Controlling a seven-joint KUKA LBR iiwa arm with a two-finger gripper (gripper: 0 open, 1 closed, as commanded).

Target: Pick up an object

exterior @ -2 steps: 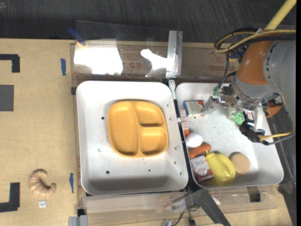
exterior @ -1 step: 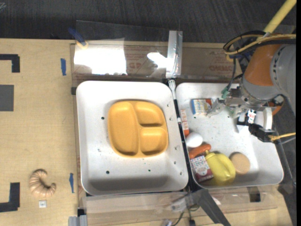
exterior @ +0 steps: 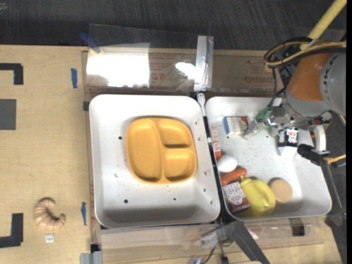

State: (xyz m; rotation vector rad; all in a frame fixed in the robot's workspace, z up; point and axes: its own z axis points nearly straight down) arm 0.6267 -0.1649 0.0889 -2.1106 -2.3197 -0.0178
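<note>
The right bin (exterior: 313, 199) holds several objects. A small white and blue carton (exterior: 236, 125) lies near its back left. A white egg (exterior: 226, 163) and an orange-red piece (exterior: 234, 175) sit by the left wall. In the front are a yellow bottle (exterior: 258, 196), a red-labelled packet (exterior: 235, 197) and a round tan disc (exterior: 281, 190). My gripper (exterior: 273, 127) hangs low over the back of this bin, just right of the carton. Nothing can be seen held in it.
The left bin (exterior: 107, 164) carries a yellow divided plate (exterior: 161, 149). A tan croissant-shaped toy (exterior: 49, 213) lies on the bench outside the bins at the lower left. Yellow cables (exterior: 286, 47) loop behind the arm's orange band (exterior: 304, 81).
</note>
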